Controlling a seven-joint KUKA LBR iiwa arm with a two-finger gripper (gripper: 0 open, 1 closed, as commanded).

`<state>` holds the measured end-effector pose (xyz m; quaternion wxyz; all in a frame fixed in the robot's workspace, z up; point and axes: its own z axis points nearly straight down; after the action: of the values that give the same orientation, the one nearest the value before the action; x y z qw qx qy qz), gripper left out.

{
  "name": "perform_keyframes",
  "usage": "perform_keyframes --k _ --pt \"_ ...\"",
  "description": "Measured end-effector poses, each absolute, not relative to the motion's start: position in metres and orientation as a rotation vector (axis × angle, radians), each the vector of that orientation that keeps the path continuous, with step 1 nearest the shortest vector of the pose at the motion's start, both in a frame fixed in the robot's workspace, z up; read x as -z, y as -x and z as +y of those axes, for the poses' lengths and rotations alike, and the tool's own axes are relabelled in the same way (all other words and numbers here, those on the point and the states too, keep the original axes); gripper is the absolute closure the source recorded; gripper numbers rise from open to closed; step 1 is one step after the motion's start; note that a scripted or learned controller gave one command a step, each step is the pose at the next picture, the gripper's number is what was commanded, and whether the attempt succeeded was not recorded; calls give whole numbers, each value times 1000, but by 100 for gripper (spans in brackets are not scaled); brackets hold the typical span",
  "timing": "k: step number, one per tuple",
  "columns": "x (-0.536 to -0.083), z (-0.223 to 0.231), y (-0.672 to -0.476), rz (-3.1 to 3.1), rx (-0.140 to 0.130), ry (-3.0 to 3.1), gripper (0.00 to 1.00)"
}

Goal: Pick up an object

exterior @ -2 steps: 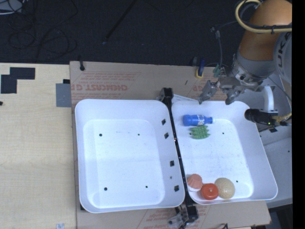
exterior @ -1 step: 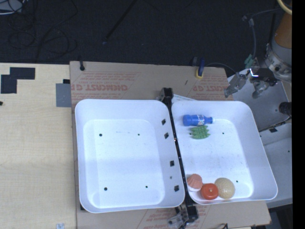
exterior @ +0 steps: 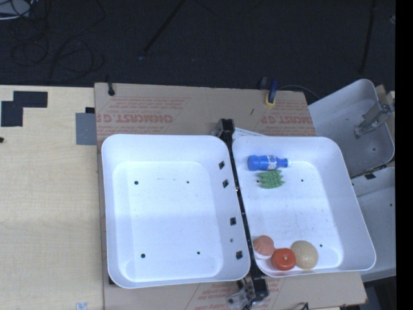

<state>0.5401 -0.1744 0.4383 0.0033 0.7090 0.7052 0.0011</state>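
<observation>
Five objects sit in the right bin (exterior: pixel 335 173): a blue bottle (exterior: pixel 266 163) beside a green piece (exterior: pixel 271 179) at the far end; a pink ball (exterior: pixel 263 245), red tomato (exterior: pixel 283 259) and tan ball (exterior: pixel 304 254) clustered in the near corner. The left bin (exterior: pixel 116 173) adjoins it on the tabletop (exterior: pixel 45 205).

You have five objects, all in the right-hand shallow white plastic bin (exterior: pixel 342 192). A small blue plastic bottle with a white cap (exterior: pixel 266 163) lies on its side near the bin's far wall, cap pointing right. Just in front of it sits a flat green leafy toy piece (exterior: pixel 271 179). At the bin's near wall you see a cluster: a pale orange rounded piece (exterior: pixel 263 245), a red tomato-like ball (exterior: pixel 283 259) touching it, and a tan round ball (exterior: pixel 304 254) beside the red one.
</observation>
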Motion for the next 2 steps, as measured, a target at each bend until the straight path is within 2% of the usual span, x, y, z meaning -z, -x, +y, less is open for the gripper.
perform_keyframes --k 1,2 --pt "-470 -213 -494 2216 1 -2224 0" --pt "-524 -214 -475 2220 -2 -2217 0"
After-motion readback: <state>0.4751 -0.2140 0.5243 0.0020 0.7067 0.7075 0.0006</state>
